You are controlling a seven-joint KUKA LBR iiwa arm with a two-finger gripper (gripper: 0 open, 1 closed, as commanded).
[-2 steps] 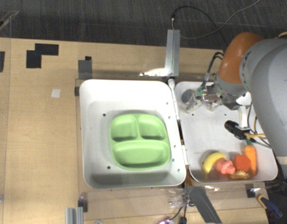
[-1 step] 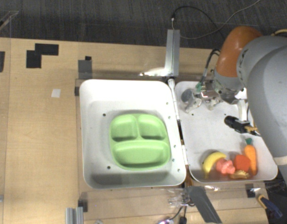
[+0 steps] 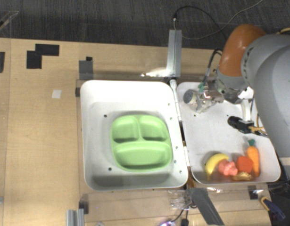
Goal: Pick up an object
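End effector (image 3: pixel 201 99) is seen low over the right bin's (image 3: pixel 215 126) far corner; whether it is open or closed cannot be told. Nothing is seen grasped: banana (image 3: pixel 214 162) and carrot (image 3: pixel 253 157) are left lying at the near edge, so picking is judged undone.

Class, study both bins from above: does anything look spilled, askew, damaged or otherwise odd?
Nothing looks spilled or broken. The green divided plate lies flat in the left bin. The banana, carrot and other toy food are crowded into the right bin's near corner, while the gripper hangs over its far end.
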